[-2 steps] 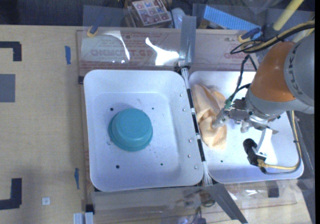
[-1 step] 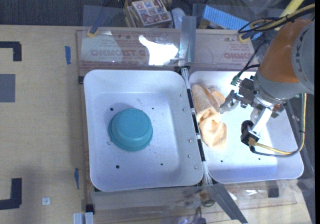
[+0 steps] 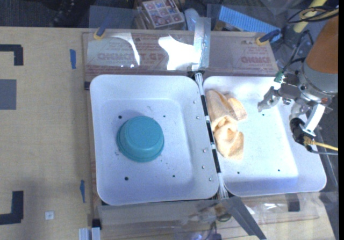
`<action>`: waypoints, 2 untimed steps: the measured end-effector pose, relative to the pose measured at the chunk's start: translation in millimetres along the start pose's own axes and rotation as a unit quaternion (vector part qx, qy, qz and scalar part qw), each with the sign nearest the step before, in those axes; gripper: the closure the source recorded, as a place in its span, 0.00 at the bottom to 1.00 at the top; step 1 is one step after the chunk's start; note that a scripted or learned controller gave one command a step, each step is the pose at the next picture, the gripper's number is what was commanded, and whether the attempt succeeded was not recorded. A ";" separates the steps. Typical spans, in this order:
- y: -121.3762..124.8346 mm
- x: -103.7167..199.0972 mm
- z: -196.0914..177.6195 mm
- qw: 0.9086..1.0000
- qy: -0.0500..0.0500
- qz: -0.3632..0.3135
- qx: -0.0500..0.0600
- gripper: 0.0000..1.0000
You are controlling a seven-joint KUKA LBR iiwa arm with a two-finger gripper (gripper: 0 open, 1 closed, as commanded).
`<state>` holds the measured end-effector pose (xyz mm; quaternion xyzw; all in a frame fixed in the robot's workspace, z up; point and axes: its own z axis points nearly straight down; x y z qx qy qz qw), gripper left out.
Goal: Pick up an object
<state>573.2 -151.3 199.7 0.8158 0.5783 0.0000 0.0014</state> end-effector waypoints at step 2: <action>45.0 14.1 73.7 0.986 0.001 -0.165 0.001 0.00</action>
